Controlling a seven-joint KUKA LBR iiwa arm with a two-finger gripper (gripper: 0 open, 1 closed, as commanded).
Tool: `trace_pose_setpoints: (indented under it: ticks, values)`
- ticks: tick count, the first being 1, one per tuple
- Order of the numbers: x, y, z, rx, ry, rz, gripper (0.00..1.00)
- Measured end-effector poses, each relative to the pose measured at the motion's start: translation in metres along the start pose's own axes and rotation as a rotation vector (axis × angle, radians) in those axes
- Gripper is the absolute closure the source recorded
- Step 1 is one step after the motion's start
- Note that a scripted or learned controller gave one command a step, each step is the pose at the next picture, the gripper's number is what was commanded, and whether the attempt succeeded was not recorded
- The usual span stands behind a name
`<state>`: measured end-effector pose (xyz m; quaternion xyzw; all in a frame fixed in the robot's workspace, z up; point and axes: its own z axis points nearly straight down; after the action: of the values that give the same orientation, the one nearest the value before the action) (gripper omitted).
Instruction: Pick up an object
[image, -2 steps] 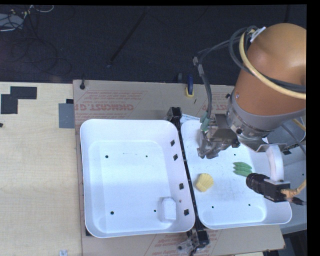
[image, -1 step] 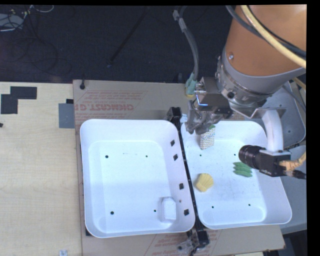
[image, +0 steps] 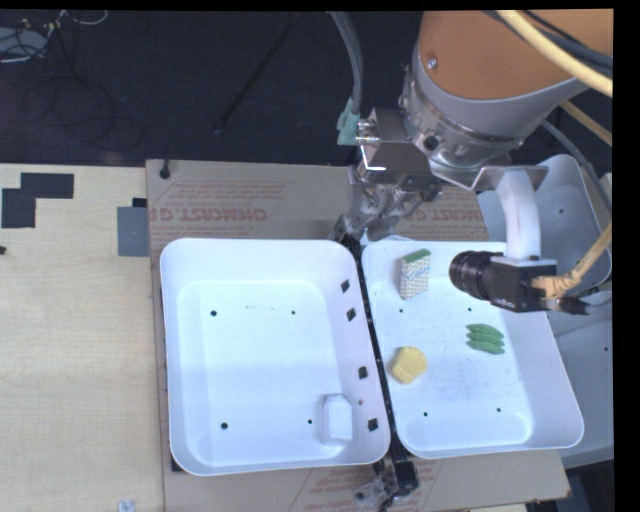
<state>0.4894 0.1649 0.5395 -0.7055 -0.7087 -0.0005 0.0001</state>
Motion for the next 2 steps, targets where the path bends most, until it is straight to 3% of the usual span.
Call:
trace_pose_setpoints:
  ticks: [1, 2]
  values:
    - [0.056, -0.009, 0.003, 0.004, -0.001, -0.001, 1.0]
    - [0.08, 0.043, 0.003, 0.002, -0.003, 0.002, 1.0]
